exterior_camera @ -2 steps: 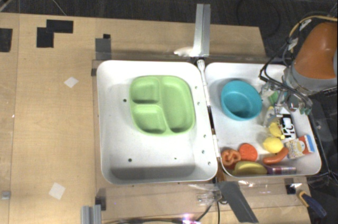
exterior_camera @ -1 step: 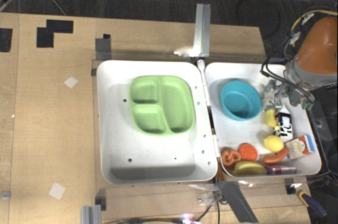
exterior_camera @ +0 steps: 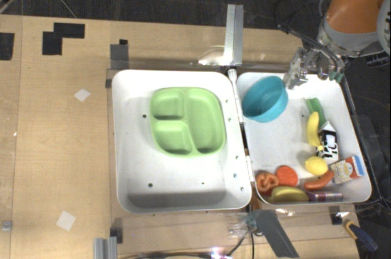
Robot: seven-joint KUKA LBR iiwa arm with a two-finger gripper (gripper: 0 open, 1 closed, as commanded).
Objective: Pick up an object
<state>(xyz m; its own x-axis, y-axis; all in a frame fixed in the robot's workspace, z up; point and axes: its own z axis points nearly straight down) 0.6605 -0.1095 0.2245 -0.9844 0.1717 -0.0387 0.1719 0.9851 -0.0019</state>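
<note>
The blue bowl (exterior_camera: 264, 99) hung tilted at the right bin's (exterior_camera: 357, 193) far left corner. The gripper (exterior_camera: 297, 76) pinched its upper right rim between narrowed fingers.

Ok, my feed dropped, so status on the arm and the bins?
Gripper at right bin's far edge, above blue bowl's rim. Nothing seen held. Toy food piled at near end. Green tray in left bin.

Single fixed camera, mounted above the light wooden bench (exterior_camera: 55, 148), looks down at a slant, taking in both shallow white plastic bins (exterior_camera: 131, 190) whole.
</note>
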